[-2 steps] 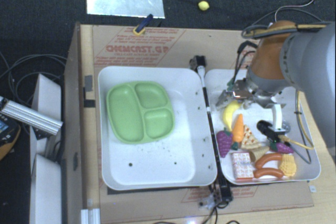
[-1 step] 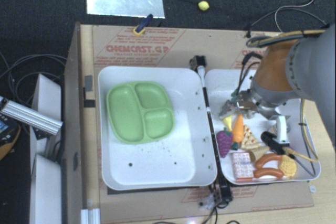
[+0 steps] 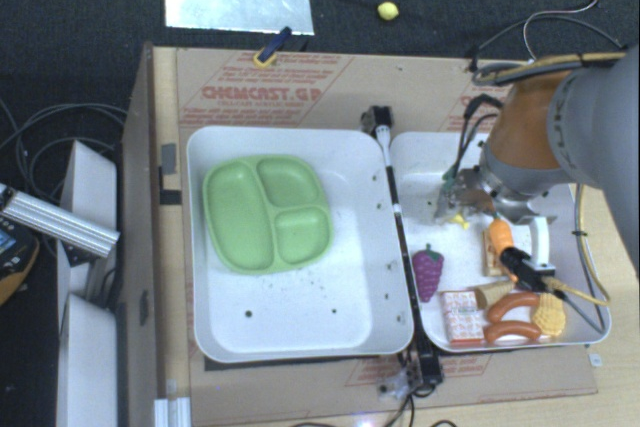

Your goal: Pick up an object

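**A:** Camera view first: where does the arm (image 3: 560, 130) stand?

**B:** It reaches in from the right and hangs over the upper part of the right bin (image 3: 415, 150). The gripper (image 3: 462, 202) points down near that bin's middle. I judge it sits there because it is lining up on something to pick.

**A:** Is the hand wide, narrow, or holding anything?

**B:** I cannot tell. The wrist covers it, and nothing shows as being held.

**A:** And the things to pick?

**B:** They crowd the lower end of the right bin: a purple bunch of grapes (image 3: 428, 271) by the divider, a carrot (image 3: 499, 239) just below the gripper, a small box (image 3: 462, 315), sausages (image 3: 512, 317) and a waffle-like biscuit (image 3: 548, 316). The left bin (image 3: 300, 325) holds a green divided plate (image 3: 268, 212).

**A:** Anything unclear?

**B:** A small yellow bit beside the gripper; too small to name. The arm hides the bin's upper right corner.
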Tool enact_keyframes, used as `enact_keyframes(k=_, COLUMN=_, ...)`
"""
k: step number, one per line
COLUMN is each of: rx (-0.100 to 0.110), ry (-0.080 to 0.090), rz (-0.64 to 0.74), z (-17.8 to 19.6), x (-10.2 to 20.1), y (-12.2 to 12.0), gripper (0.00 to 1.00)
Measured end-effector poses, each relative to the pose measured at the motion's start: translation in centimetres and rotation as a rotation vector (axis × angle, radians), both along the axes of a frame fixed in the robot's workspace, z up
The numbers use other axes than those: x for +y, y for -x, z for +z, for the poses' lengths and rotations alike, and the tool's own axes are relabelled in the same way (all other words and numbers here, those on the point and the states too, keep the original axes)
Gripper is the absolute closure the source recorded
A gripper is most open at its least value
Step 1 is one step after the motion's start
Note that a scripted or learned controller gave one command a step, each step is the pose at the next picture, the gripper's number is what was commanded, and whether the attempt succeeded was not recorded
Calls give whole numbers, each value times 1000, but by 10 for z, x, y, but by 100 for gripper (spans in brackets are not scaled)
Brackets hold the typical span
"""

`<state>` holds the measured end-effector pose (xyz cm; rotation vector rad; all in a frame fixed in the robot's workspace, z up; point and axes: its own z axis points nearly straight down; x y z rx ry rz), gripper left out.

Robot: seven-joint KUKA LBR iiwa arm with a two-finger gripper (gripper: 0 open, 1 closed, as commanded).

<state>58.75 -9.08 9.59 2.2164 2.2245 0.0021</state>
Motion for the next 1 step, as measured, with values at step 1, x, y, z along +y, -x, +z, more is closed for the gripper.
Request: enact_keyframes(k=1, rx=-2, ry=-1, rz=0, z=90, x=45, y=19, gripper=100)
